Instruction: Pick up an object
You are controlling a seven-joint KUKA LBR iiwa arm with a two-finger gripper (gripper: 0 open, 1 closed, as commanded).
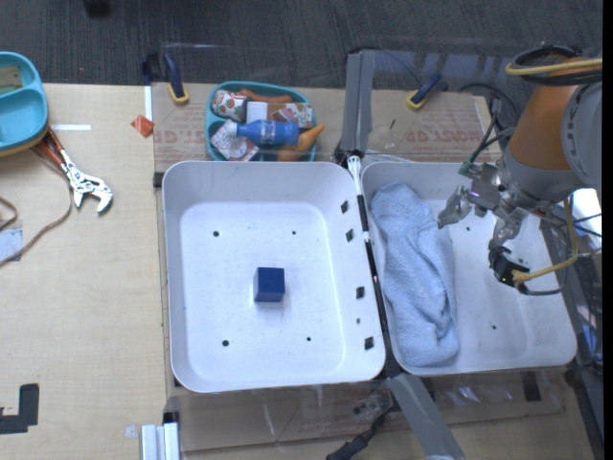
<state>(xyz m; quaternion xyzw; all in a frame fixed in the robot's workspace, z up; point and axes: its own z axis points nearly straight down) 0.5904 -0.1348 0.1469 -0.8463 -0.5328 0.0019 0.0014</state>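
Wooden bench (77, 305) beyond the bins. At 12 o'clock, a small teal tub (261, 123) crowded with packets and a blue bottle (268, 134). At 10 o'clock, a light-blue tray (19, 99); just beside it, toward 9 o'clock, a metal wrench (84, 188). Orange clamps (177, 92) along the far edge.

From my seat I see two white bins side by side. The left bin (192, 286) holds a small blue cube (270, 284) near its middle. The right bin (517, 338) holds a crumpled light-blue towel (414, 266) along its left side. The gripper (479, 209) hangs over the right bin's upper part, just right of the towel. Behind the bins sits a teal tray of clutter (261, 123); a wrench (84, 185) lies far left.
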